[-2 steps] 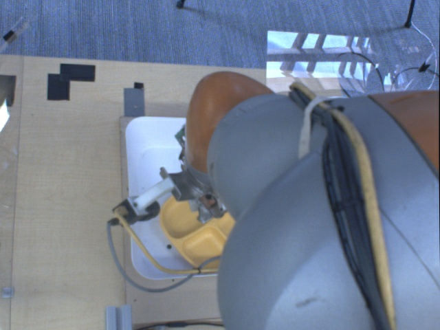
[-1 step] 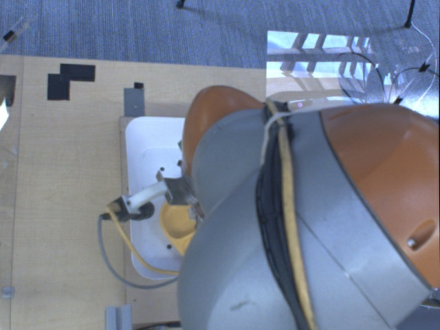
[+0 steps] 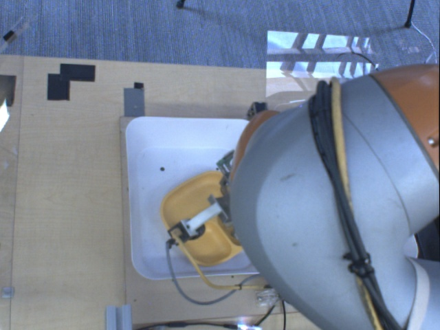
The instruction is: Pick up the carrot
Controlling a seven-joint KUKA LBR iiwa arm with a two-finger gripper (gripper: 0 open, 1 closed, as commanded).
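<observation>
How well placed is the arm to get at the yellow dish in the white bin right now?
Probably well placed, yes. The arm hangs right over the white bin, with its lower end above the yellow dish. Nothing else lies on the dish's visible part, but the arm hides its right side, so that side is unsure.

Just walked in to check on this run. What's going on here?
The grey KUKA arm hangs over the white bin, with its wrist end above a yellow bowl that lies in the bin toward its near edge. The arm's bulk hides much of the bin, so I cannot tell whether the carrot has been picked up.
</observation>
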